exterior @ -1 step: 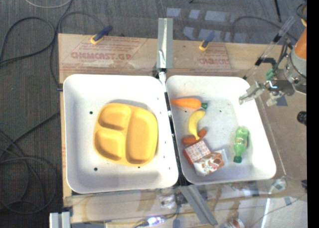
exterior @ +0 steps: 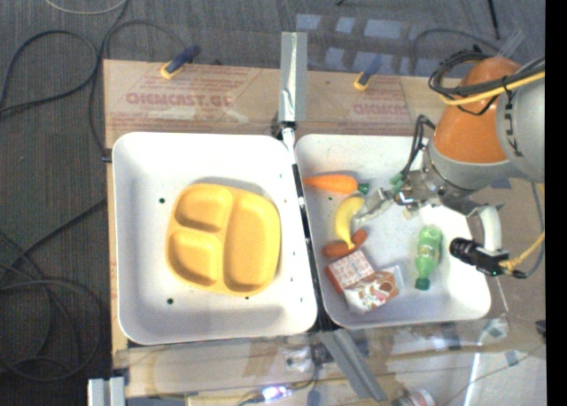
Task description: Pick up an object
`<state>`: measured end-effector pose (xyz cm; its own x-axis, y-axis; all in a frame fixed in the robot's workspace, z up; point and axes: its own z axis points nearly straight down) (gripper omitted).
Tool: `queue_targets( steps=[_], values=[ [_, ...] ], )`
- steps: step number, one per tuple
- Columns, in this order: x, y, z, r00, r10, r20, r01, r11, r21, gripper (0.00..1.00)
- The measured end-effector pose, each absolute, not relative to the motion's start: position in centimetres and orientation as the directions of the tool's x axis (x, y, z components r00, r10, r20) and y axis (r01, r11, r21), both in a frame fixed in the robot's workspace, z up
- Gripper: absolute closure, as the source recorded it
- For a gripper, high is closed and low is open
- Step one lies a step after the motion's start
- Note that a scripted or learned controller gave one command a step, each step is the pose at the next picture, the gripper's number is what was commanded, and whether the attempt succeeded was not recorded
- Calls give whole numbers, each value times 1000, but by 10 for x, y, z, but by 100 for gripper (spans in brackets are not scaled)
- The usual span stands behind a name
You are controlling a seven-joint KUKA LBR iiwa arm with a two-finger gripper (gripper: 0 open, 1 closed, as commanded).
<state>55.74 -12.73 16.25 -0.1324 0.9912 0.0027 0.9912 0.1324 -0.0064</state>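
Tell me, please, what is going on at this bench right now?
A grey and orange robot arm reaches into the right bin, its gripper low beside the banana. Nothing is visibly held. A carrot, green bottle and small carton also lie there. The left bin holds a yellow divided tray.

Gripper [exterior: 383, 203] fingers too small to resolve. Banana [exterior: 348, 215] beside them partly covered by sausage [exterior: 344, 245]. Arm [exterior: 496, 129] cropped at right edge.
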Motion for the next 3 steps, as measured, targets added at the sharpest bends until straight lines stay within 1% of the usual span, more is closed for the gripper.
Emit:
queue_targets(
  steps=[1, 2, 3],
  values=[
    [586, -119, 91, -309, 951, -2, 951, 309, 1, 0],
    [588, -118, 98, -309, 951, 1, 951, 309, 3, 100],
    [635, -54, 206, -216, 976, -2, 976, 216, -5, 100]
  ],
)
